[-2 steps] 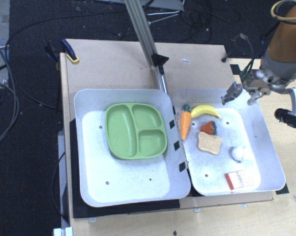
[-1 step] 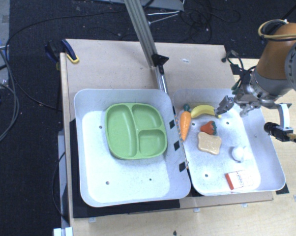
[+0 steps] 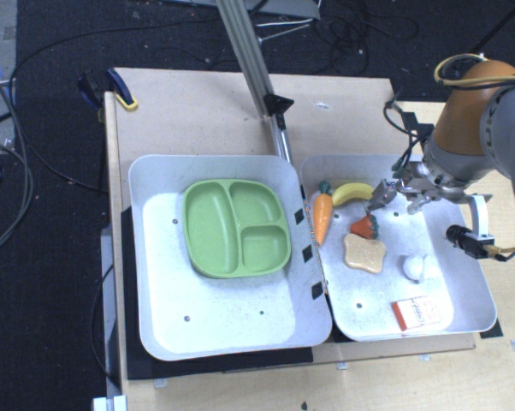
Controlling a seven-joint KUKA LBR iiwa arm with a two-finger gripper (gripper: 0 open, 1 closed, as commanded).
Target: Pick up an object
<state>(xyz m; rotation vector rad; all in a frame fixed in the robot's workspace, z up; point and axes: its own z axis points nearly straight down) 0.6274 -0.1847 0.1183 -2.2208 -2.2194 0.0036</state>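
The right bin holds several items. An orange carrot lies along its left wall, with a yellow banana beside it. Below them sit a red strawberry-like piece and a tan bread slice. A white egg and a red box lie further toward the front. My gripper hangs over the back of this bin, just right of the banana and above the red piece. It is open, with nothing between its fingers.
A green divided plate rests in the left bin. A slanted metal pole comes down to the bins' back edge. A black cable end hangs over the right bin's right side.
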